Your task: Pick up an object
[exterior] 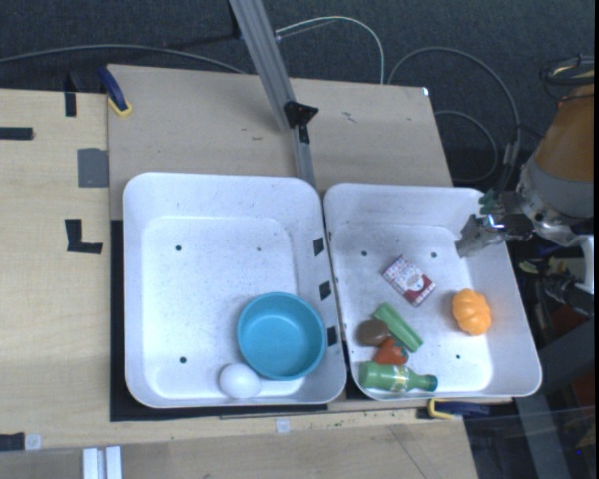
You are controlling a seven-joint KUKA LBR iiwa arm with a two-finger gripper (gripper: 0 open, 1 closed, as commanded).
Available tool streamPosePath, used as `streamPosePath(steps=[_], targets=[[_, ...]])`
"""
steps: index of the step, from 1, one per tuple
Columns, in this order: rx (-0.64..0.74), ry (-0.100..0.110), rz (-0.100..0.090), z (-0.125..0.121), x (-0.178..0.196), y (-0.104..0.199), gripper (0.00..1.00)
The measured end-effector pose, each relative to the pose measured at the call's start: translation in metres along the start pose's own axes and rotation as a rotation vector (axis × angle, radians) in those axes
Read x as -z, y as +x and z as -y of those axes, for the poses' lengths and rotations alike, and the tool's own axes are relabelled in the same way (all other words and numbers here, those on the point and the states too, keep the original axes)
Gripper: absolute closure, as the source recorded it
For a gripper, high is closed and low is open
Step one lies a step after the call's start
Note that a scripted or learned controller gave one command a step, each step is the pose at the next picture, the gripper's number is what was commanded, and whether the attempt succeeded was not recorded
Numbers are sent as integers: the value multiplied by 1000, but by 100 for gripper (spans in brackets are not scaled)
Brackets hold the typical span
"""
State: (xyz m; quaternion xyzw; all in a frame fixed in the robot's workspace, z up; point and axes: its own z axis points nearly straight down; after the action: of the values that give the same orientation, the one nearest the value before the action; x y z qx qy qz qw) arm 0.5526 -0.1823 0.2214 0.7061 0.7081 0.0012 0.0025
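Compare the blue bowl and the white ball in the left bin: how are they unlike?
The blue bowl is much larger than the white ball. The bowl is open and hollow, sitting upright; the ball is a closed round shape. The bowl is bright blue, the ball plain white. Both lie in the left bin, near its front edge, close together.

My arm (569,153) is grey with an orange band. Both bins are white with fine dark speckling: the left bin (160,267) holds a blue bowl (280,334) and a white ball (239,379); the right bin (499,362) holds an orange fruit (471,310), a red-and-white packet (409,280), a green bottle (394,377) and a green stick (397,327). The surface (40,297) is pale wood with black markings.
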Motion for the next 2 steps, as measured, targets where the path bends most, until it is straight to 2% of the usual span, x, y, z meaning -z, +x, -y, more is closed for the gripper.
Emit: streamPosePath(steps=[1,2], targets=[[-1,5,-2,0,8,1,100],[5,5,-4,-8,15,61,100]])
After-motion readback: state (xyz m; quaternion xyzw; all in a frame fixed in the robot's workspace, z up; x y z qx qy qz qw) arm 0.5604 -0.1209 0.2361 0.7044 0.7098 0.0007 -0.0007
